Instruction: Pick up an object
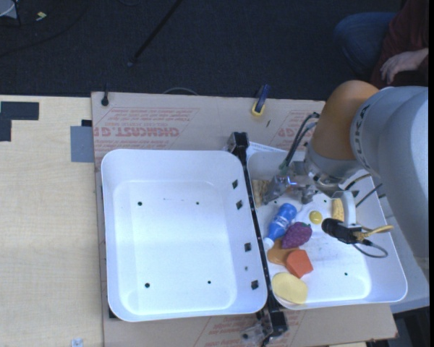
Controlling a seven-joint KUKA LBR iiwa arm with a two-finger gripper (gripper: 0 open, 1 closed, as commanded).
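Camera view: gripper (293,184) at right bin's (380,284) 11 o'clock edge above blue bottle (281,220), finger state unclear; cardboard print unreadable.

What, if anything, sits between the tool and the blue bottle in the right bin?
Nothing visible. The tool hangs just above the blue bottle in the right bin, with bare bin floor between. The purple object lies beside the bottle, away from the tool.

The arm (394,132) is a thick, rounded grey tube with an orange band (343,118) above the wrist. Thin black cables loop beside the metallic wrist, which ends in a dark, glinting gripper (286,184).
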